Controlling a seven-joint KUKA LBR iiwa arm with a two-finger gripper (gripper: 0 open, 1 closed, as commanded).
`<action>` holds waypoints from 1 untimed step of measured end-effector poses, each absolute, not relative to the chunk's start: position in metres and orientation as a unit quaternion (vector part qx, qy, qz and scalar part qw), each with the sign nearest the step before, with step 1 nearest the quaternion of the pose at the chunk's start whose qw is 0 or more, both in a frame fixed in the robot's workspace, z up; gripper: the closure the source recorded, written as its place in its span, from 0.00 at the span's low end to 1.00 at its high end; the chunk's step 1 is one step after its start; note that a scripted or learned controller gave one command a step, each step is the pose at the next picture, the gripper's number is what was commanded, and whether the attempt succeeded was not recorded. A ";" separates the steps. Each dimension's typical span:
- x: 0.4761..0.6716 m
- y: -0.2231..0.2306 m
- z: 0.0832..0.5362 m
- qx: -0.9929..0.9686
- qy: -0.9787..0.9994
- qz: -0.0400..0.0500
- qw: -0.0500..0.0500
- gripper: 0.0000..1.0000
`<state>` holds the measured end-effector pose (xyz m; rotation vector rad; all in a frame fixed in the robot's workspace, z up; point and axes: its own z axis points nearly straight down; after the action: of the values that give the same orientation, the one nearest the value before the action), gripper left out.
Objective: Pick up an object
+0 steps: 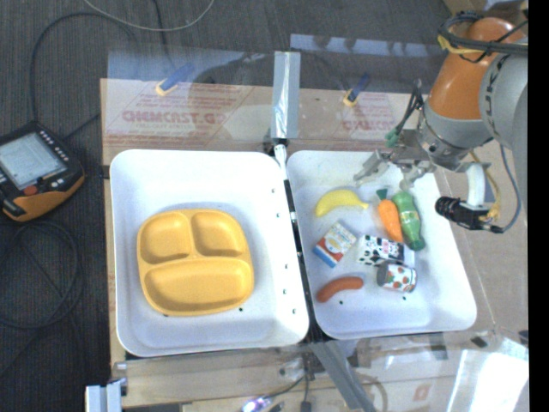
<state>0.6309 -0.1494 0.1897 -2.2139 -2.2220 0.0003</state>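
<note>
**Tool poised over the right bin's far edge, nothing in its grasp**

Where the arm (480, 75) reaches in from the right of your view, you see the tool (390, 168) above the far part of the right bin (446, 316), its thin metal fingers (371, 168) spread apart and holding nothing. It sits just beyond the cluster of items, close to the banana and the tops of the carrot and the green item.

In that bin, you have a yellow banana (340, 202) lying near the far-left area, curved side up. To its right stand an orange carrot (390, 219) and a green vegetable-like item (409, 220), side by side and touching. Nearer the middle lies a small carton (335, 243) in blue, white and orange, tilted. Just right of it is a black-and-white patterned carton (380, 250), and next to that, toward you, a small can-like item (396, 276) with red and white markings. A reddish sausage (340, 288) lies near the front-left part of the bin, apart from the others.

The left bin (129, 316) holds a yellow divided tray (196, 260) with three compartments, resting flat.

On the surface's far side you can see a brown board (214, 118) with faded red lettering. A handheld pendant (34, 170) lies on the dark floor at the left, with its cable looping away.
</note>
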 end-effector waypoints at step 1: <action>0.609 -0.167 0.098 -0.715 -0.699 -0.002 0.001 0.00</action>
<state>0.6091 -0.1671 0.0984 -2.2443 -2.1948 -0.0055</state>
